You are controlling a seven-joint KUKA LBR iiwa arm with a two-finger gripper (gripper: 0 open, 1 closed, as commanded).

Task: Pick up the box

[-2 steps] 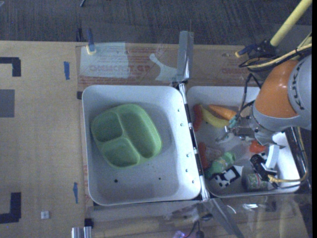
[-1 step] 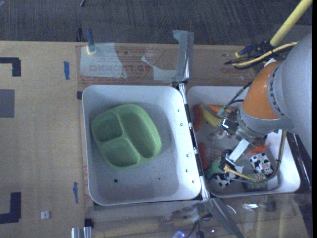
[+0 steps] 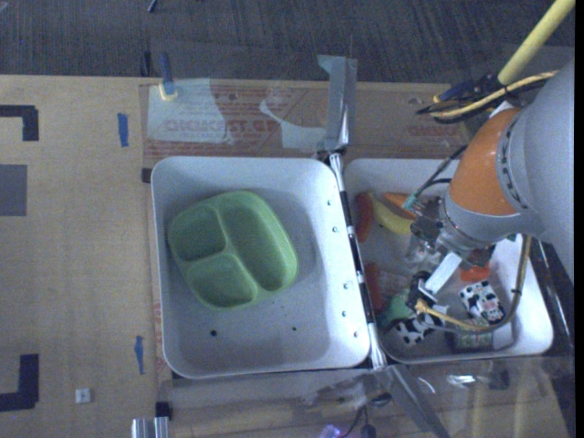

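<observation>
A small box with black-and-white cow patches lies near the front right of the right bin. My gripper hangs low over the middle of that bin, to the left of the box and a little behind it. The wrist and the orange band sit above it and cover what lies underneath. I see nothing held in the gripper.
Around the gripper lie a yellow banana-like toy, a red piece, a green toy, a second cow-patterned toy and a dark item. The left bin holds a green divided plate.
</observation>
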